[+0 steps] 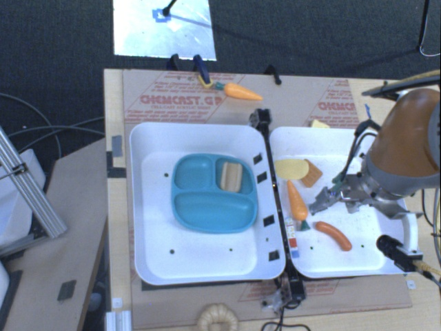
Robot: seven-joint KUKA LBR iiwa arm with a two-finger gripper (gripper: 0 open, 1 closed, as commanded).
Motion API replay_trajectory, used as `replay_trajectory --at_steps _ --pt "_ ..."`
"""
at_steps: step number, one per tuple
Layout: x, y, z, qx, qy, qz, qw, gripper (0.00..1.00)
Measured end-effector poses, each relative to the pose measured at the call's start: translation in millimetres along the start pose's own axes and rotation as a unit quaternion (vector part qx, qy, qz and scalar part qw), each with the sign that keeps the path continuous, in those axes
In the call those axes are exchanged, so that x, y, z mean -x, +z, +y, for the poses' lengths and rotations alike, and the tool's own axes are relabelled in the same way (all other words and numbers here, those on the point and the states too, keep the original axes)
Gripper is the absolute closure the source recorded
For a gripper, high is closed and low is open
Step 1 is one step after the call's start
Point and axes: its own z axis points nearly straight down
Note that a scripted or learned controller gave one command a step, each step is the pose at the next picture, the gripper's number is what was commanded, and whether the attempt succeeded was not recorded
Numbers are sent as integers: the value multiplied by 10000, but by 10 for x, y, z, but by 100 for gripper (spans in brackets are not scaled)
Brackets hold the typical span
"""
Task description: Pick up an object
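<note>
My bench (172, 95) was a brown board with red lettering, and it bore two shallow white bins side by side, the left bin (148, 205) and the right bin (358, 257). An orange toy carrot (238, 92) lay on the bare board behind the left bin.

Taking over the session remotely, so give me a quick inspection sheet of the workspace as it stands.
Surface: two white bins, left bin and right bin, on a cardboard-covered bench.
Job's things: right bin holds carrot, sausage, yellow piece; left bin holds blue tray with tan block.
Clutter: second carrot on the cardboard.
Grippers: gripper low over the right bin, beside the carrot.
Cables: black cables at left.
Surroundings: dark carpet, reflective sheet.
</note>
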Motion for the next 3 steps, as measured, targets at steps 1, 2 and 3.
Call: replay_trajectory --at_steps 1,2,3 --pt "0 -51 27 55 -10 -7 10000 0" --pt "37 572 31 30 -2 -2 10000 0" --pt "34 1014 38 49 -1 -6 10000 0"
